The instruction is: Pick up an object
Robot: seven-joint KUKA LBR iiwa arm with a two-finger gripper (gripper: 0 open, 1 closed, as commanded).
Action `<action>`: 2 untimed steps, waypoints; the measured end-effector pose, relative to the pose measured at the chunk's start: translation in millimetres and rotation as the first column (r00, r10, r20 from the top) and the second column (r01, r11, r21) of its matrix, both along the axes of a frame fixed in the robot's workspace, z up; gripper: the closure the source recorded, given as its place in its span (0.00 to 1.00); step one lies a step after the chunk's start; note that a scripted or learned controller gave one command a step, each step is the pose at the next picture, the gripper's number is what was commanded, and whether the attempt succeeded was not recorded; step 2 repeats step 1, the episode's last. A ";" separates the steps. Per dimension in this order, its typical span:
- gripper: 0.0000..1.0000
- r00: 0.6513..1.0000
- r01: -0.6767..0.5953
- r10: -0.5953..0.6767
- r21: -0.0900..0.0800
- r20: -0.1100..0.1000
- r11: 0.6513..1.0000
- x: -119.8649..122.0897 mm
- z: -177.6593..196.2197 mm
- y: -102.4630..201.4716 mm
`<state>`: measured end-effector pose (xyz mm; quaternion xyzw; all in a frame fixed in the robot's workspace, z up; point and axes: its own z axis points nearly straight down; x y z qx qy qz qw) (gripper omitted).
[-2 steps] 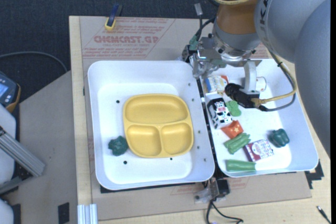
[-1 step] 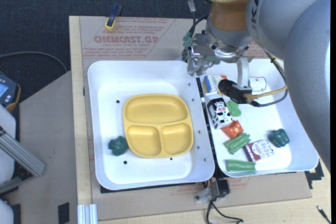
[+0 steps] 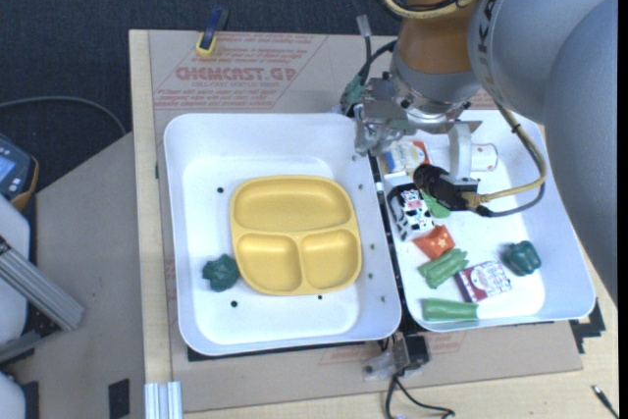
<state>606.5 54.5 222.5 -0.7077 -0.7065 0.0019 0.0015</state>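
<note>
My gripper (image 3: 385,130) hangs under the orange-banded wrist, over the back of the right bin (image 3: 564,240) near the wall shared with the left bin. Directly below it lies a small white packet with coloured print (image 3: 406,157). Toward the front are a black-and-white spotted block (image 3: 411,209), a red piece (image 3: 434,239), a light green pod (image 3: 444,267), a red-and-white packet (image 3: 486,281), a dark green pepper (image 3: 522,257) and a green bean shape (image 3: 449,310). The wrist hides what lies under the gripper.
The left bin (image 3: 186,172) holds a yellow divided plate (image 3: 294,233) and a dark green lump (image 3: 221,273) at the plate's front left. A white cup-like item (image 3: 482,155) sits at the right bin's back. A blue-and-yellow clip (image 3: 210,32) lies on the cardboard behind the bins.
</note>
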 end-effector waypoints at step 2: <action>1.00 1.000 -0.001 0.001 0.000 0.009 1.000 10.2 11.5 -7.8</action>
